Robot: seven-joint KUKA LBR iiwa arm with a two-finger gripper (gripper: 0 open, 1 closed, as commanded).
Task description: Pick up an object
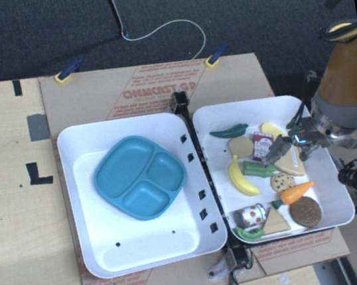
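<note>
The right bin [331, 215] holds several toy foods. Among them are a green chili pepper [229, 131], a yellow banana [241, 177], a red and white packet [260, 146], a spotted cookie [281, 182], an orange carrot [296, 192], a brown round patty [305, 212] and a small can [250, 215]. My gripper [286, 149] hangs over the bin's right middle, above a beige slice [293, 167] and just right of the packet. It comes in from the right on the grey arm [346, 98]. I see nothing held in it.
The left bin [88, 206] carries a blue divided plate [140, 176]. Black clips [180, 101] join the two bins along their shared wall. Both bins rest on a cardboard sheet [149, 86]. A white cable [167, 29] loops behind them.
</note>
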